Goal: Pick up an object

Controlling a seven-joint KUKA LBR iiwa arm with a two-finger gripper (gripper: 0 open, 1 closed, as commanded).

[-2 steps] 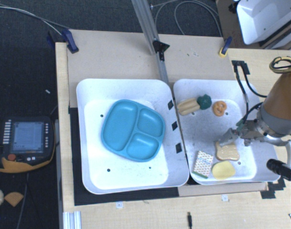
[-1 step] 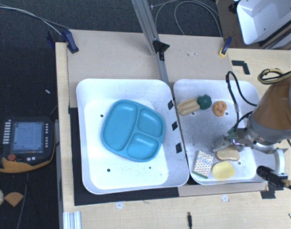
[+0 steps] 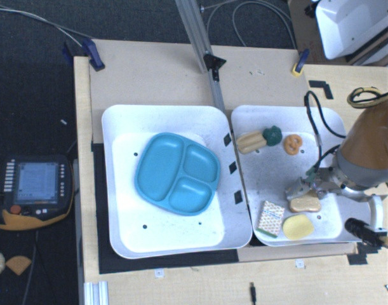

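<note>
The grey arm's gripper (image 3: 306,192) is hovering low over a tan bread-like piece (image 3: 305,204) in the right bin (image 3: 270,116), apparently touching it; whether it is gripping cannot be made out. A yellow lemon-like object (image 3: 297,227) is lying just beside

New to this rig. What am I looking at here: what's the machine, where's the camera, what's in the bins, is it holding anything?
One fixed camera looks down at a slant on a bench with two shallow white bins. The left bin holds a blue divided tray. The right bin holds a tan cylinder touching a dark green piece, an orange piece, a patterned sponge-like block, a yellow oval and a tan bread-like piece. The grey robot arm reaches in from the right; its gripper sits right at the bread-like piece. Whether it grips it, I cannot tell.
</note>
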